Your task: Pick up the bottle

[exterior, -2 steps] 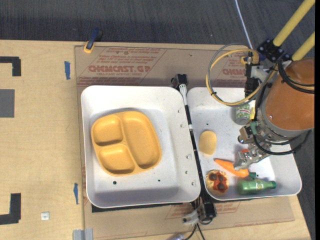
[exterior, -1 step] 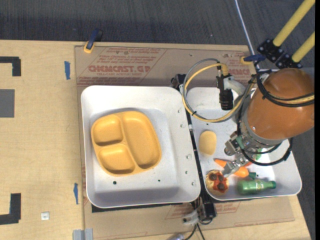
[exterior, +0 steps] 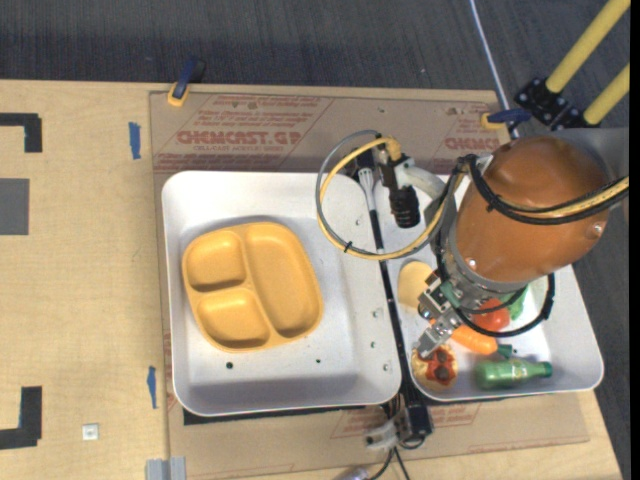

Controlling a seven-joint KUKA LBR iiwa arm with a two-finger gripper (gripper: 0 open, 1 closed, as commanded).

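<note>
Two shallow white bins sit side by side on the bench, seen from above at a slant. The left white bin [exterior: 190,208] holds a yellow plastic plate with three compartments [exterior: 252,285], lying flat toward the bin's left half; a few small dark specks dot the bare floor near it. The right white bin [exterior: 580,363] is largely covered by the grey arm with its orange band [exterior: 535,213], which reaches in from the right and hangs over the bin's middle. Black and yellow cables [exterior: 350,198] loop out from the wrist over the divide between the two bins.

Below the orange band, the two-finger gripper [exterior: 437,328] points down toward the near left part of the right bin. Its metal fingers [exterior: 432,343] appear slightly parted, though I cannot tell for sure how wide, and nothing is visibly held between them. Just beneath the fingertips lies a small red and yellow object [exterior: 438,368]. An orange carrot-shaped item [exterior: 475,344] lies just beside the gripper, and a red rounded item [exterior: 490,319] sits partly under the arm. A pale yellow rounded piece [exterior: 413,281] rests at the bin's left edge.

The green plastic bottle [exterior: 512,371] lies on its side near the front rim of the right bin, to the right of the gripper and apart from its fingers.
</note>
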